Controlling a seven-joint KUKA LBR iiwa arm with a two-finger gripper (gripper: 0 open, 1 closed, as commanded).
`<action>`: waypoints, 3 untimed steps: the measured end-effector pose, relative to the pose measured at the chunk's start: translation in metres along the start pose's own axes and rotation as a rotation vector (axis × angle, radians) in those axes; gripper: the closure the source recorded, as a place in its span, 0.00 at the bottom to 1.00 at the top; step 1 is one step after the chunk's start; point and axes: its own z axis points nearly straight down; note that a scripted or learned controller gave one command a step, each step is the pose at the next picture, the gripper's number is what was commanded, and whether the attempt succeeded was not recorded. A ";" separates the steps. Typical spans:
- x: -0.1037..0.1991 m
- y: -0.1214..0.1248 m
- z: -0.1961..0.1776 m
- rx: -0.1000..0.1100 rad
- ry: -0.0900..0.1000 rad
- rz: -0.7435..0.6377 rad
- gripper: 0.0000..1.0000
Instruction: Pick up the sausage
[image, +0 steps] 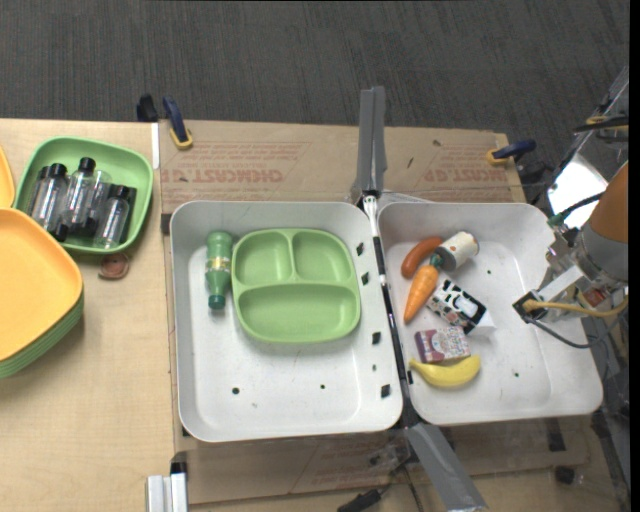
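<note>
The worktop carries 2 white bins, and the sausage lies in the right bin, in its far-left area near the wall shared with the left bin. It rests flat and slanted, with the carrot just beside it on the near side and the white cylinder just beside it on the right. These 3 items form a tight cluster (loose scatter, by the look of it, not deliberate stacking). The carton, purple packet and banana lie nearer the camera, apart from the sausage. The green plate and green bottle sit in the left bin and play no part in the task. The end effector hangs over the bare right side of the right bin, well apart from the sausage, with the white cylinder roughly between them. Whether it is spread or pressed together cannot be told, and nothing is seen in it. Judged from this layout, the approach has not begun. The next move calls for travel leftward across the bin and a descent clear of both neighbours.
</note>
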 end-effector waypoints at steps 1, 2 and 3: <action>-0.005 -0.001 -0.033 0.001 0.000 0.258 1.00; -0.006 -0.002 -0.040 0.003 -0.006 0.253 1.00; -0.006 -0.002 -0.047 0.006 -0.011 0.249 1.00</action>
